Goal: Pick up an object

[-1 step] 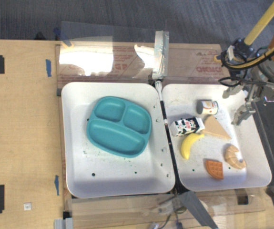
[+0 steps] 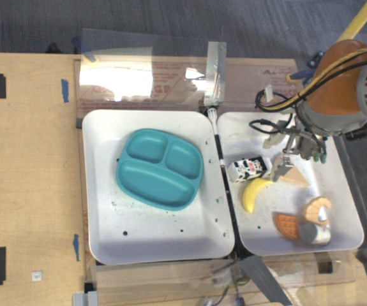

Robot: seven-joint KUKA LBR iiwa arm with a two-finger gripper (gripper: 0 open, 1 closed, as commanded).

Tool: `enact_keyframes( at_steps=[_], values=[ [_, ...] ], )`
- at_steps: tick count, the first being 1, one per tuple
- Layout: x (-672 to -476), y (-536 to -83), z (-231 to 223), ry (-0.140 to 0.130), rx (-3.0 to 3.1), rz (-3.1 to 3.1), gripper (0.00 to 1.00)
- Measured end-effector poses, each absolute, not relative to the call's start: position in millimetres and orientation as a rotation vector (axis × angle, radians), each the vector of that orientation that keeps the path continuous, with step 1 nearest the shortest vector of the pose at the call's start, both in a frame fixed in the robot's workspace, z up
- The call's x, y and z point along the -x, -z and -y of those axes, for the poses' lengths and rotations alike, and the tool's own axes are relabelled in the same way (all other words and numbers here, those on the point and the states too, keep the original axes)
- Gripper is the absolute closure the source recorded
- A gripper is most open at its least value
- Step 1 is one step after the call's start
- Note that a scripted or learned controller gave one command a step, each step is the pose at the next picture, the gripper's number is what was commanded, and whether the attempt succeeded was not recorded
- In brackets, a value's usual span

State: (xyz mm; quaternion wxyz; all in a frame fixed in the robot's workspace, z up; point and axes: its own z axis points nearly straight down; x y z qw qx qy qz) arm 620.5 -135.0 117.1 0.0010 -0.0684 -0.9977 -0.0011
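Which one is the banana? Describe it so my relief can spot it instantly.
Look in the right bin, near its left wall. The banana lies just below the black-and-white cow-patterned toy. It is the only plain yellow, curved thing there.

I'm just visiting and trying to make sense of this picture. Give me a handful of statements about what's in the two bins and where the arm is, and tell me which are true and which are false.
1. A teal divided tray lies in the left bin. True.
2. The banana lies in the left bin. False: it lies in the right bin, near the divider between the bins.
3. The gripper hangs over the right bin. True.
4. The black-and-white cow toy sits on the teal divided tray. False: it is in the right bin, just above the banana.
5. The arm reaches in over the teal tray. False: it comes from the right, over the right bin.
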Motion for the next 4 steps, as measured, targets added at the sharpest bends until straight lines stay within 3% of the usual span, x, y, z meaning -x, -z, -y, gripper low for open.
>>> enact_keyframes(
  at_steps=[1, 2, 3, 4],
  values=[
    [-633.2, -94.0, 118.7, 0.001, 0.763, 3.062, 0.00],
    [-636.5, -107.4, 117.0, 0.002, 0.762, 3.074, 1.00],
    [-605.7, -186.6, 64.4, 0.004, 1.638, 2.687, 1.00],
    [-590.6, -184.1, 35.6, -0.003, 2.368, 2.063, 1.00]
  ],
)
